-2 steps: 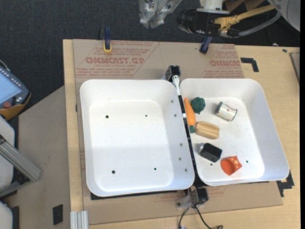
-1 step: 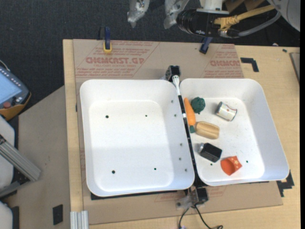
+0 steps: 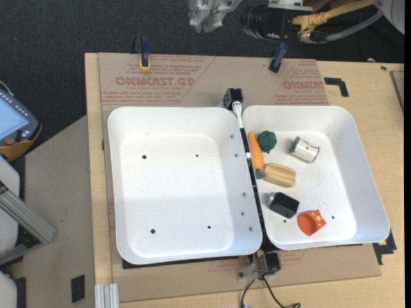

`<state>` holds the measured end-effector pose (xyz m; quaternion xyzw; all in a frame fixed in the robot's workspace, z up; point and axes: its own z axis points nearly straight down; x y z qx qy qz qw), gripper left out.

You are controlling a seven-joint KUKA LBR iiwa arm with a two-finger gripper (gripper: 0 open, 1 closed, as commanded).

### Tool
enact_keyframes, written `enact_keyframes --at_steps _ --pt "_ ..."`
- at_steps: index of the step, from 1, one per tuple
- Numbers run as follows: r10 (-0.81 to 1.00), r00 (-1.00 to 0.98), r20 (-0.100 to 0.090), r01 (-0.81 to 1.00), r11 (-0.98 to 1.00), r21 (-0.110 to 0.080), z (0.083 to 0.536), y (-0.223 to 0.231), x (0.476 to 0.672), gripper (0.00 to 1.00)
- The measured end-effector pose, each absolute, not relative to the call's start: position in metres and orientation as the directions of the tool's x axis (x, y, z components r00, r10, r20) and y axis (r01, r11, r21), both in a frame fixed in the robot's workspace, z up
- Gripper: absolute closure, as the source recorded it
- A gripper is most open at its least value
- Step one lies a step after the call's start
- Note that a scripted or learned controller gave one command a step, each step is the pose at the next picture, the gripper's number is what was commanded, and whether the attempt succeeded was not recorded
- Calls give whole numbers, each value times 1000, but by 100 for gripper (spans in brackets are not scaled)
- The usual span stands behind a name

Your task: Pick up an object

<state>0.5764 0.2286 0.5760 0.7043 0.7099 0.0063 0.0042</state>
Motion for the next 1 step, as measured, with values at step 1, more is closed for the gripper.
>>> enact_keyframes --at_steps 1 --pt "1000 -7 3 1000 7 14 576 229 576 0"
